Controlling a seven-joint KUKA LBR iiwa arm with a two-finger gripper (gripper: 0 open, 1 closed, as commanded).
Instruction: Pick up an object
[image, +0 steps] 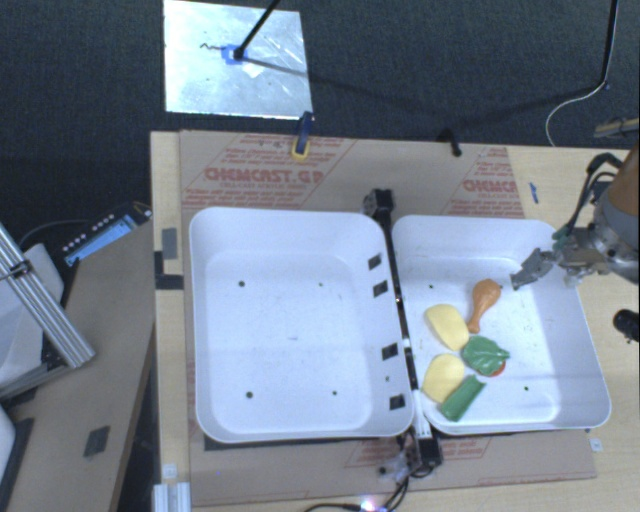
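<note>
A small cluster of toy food items is seen in the right bin (570, 400), lying toward the divider between the two bins. An orange drumstick-shaped piece (483, 299) lies uppermost, tilted, with its thin end pointing down toward the rest. Just below and left of it a pale yellow piece (447, 326) is found, and a second yellow piece (442, 376) lies lower still. Between them, to the right, a green leafy piece (485, 353) rests over something red (497, 368), and a green elongated piece (461, 399) lies at the bottom of the cluster, touching the lower yellow piece. The left bin (290, 320) adjoins the right bin. Both bins are carried on a cardboard-covered surface (250, 170) over dark carpet. The end effector (528, 271) is held above the upper right part of the right bin, right of the drumstick and apart from it; whether its fingers are apart or together cannot be told, and nothing is seen in them.
</note>
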